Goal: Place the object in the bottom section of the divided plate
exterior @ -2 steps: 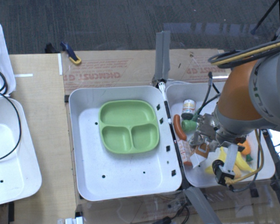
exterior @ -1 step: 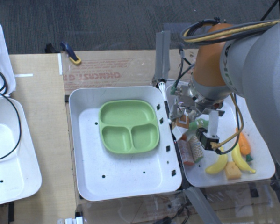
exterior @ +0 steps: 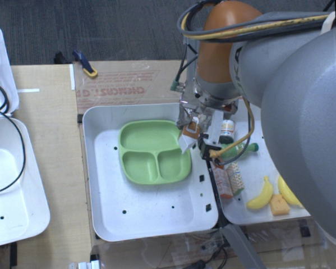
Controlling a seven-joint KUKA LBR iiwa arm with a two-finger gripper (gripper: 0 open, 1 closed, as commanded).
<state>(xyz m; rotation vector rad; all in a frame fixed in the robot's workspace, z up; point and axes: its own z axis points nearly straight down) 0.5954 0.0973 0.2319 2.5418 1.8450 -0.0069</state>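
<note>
A green divided plate (exterior: 155,152) sits in the left bin (exterior: 105,219), all three sections bare, so the placing is not yet done. The gripper (exterior: 191,132) hangs over the plate's right rim; whether it grips anything I cannot tell. In the right bin (exterior: 239,211) lie two bananas (exterior: 260,195), a bottle (exterior: 226,129) and a packet (exterior: 231,181). No label is legible.

- A robotics lab: a grey arm (exterior: 288,68) with an orange band reaches in from 3 o'clock.
- Two white bins (exterior: 103,179) sit on a wooden bench (exterior: 42,87).
- Loose cables (exterior: 3,100) trail at 9 o'clock.
</note>
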